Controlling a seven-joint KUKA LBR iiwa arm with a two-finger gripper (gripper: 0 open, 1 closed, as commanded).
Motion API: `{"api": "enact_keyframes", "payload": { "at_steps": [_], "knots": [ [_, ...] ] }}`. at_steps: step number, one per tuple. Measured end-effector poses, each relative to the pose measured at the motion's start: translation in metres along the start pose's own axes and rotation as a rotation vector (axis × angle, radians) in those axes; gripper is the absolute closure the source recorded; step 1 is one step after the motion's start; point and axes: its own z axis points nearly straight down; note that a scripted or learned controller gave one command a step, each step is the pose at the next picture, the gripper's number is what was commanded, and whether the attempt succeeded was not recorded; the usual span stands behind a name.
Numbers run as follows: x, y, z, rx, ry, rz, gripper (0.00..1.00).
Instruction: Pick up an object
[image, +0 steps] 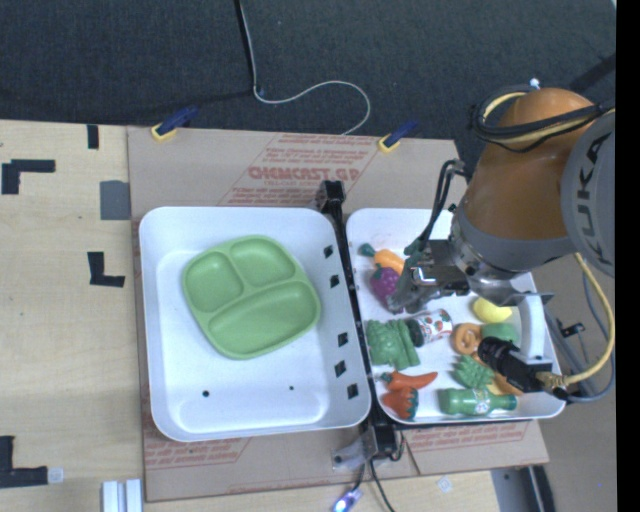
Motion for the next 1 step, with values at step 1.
{"api": "enact_keyframes", "payload": {
  "at_steps": [1],
  "knots": [
    [0.0614,0.0220,-0.1327,-0.012,0.001,0.000,1.00]
  ]
}}
